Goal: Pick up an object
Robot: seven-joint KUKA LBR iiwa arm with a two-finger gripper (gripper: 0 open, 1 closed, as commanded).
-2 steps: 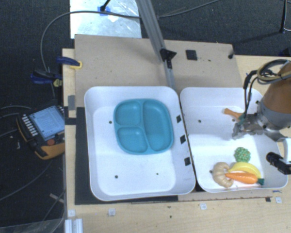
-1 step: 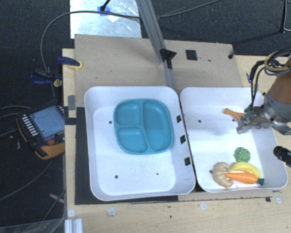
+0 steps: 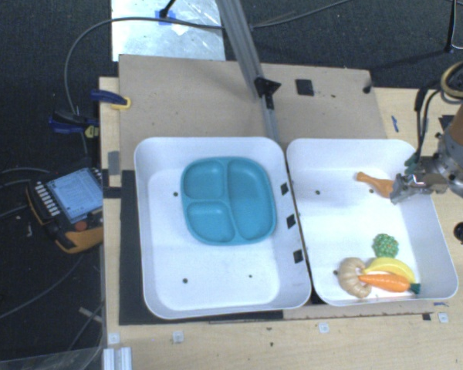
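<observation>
An orange-brown drumstick-shaped toy (image 3: pixel 373 182) lies in the far part of the right bin (image 3: pixel 332 214). My gripper (image 3: pixel 406 186) sits at that bin's right wall, right against the toy's thicker end. I cannot see whether the toy is in its grasp. In the bin's near right corner a green broccoli (image 3: pixel 384 245), a yellow banana (image 3: pixel 393 267), an orange carrot (image 3: pixel 386 282) and a tan lumpy piece (image 3: pixel 353 276) lie bunched together.
The left bin (image 3: pixel 162 276) holds a blue divided plate (image 3: pixel 228 200). The arm (image 3: pixel 461 149) comes in over the bench's right edge. A metal pole (image 3: pixel 243 37) slants up from behind the bins. Cables and a small device (image 3: pixel 68 200) lie left of the bench.
</observation>
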